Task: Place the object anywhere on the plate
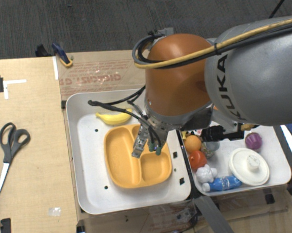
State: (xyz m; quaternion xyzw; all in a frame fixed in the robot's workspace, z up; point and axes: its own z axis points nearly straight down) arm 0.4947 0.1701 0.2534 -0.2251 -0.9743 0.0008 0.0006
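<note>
Evenly and brightly lit from above, with soft shadows only. Mild glare on the orange band (pixel 177 70) and on the white bin (pixel 83 159) rim. Sharp at bench level; slightly soft on the near, oversized arm (pixel 254 73).

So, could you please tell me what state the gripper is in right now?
Gripper: open above the yellow plate, with nothing between its fingers.

plate (pixel 124 163): smooth yellow plastic | bin (pixel 89 189): white plastic | bench (pixel 36 199): pale wood
</note>
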